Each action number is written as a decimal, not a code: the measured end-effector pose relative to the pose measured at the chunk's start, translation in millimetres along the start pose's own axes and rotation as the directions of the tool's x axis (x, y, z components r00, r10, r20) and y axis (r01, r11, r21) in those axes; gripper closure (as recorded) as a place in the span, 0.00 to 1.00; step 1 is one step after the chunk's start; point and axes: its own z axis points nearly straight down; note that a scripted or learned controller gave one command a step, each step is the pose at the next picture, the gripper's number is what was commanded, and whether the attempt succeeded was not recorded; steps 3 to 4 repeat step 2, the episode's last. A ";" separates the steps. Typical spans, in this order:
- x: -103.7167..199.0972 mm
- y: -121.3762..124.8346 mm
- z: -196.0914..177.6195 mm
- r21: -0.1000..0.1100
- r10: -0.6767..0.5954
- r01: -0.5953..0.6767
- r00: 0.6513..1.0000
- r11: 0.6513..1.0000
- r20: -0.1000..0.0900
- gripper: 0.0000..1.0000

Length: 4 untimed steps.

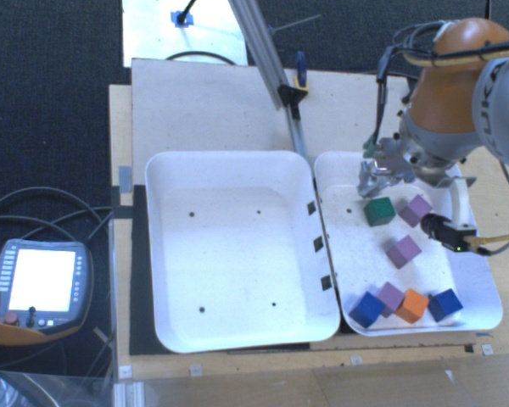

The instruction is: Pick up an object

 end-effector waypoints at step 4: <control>102.0 -6.6 22.0 0.003 0.000 0.000 1.000 1.000 0.000 1.00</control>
